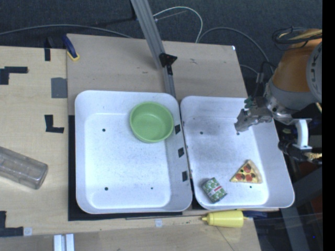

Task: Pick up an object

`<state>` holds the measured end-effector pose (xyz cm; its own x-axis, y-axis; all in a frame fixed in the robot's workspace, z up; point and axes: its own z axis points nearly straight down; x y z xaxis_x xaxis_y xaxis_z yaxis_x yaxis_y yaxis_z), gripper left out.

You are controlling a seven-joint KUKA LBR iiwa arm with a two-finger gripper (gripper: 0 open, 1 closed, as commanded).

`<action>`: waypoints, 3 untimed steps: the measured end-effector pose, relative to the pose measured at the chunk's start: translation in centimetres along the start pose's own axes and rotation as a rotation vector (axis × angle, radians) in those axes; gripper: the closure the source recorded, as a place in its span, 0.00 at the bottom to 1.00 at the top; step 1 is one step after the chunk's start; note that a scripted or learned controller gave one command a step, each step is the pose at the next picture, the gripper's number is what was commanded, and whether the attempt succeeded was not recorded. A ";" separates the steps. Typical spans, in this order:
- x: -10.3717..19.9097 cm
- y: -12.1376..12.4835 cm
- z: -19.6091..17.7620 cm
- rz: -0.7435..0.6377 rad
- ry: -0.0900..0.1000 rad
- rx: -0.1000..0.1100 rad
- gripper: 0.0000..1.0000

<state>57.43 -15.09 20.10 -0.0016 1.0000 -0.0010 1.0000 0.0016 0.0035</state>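
A green bowl (152, 122) sits at the back right of the left bin (94, 156). In the right bin (220, 145) lie a toy pizza slice (246, 173) near the front right and a small green patterned block (214, 189) at the front. My gripper (244, 120) hangs over the back right part of the right bin, well behind the pizza slice, with nothing visible in it.
A yellow bottle-shaped thing (226, 219) lies on the bench just in front of the right bin. A clear plastic cylinder (20, 167) lies at the far left. A grey pole (152, 30) slants down to the gap between the bins.
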 end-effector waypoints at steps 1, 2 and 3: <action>-0.1 -0.7 -4.7 0.000 0.000 0.000 1.00; 4.2 -2.0 -4.9 -0.003 0.002 0.005 1.00; 9.7 -3.3 -5.5 -0.005 0.003 0.005 1.00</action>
<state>54.09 -5.44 25.57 -0.0070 1.0000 0.0024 1.0000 0.0070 -0.0019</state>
